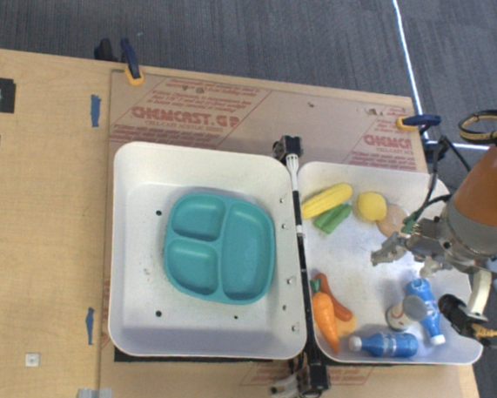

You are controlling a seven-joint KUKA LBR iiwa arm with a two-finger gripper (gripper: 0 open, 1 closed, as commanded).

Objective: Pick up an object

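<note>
The tool [398, 249], its grip state impossible to tell, hangs near the blue bottle [424, 309], probably light, slippery plastic, best pinched mid-body.

One fixed camera looks down on me at a slant from above the bench [37, 217], far enough back to take in both white bins [132, 226] side by side. My arm [489, 195] enters from its right.
</note>
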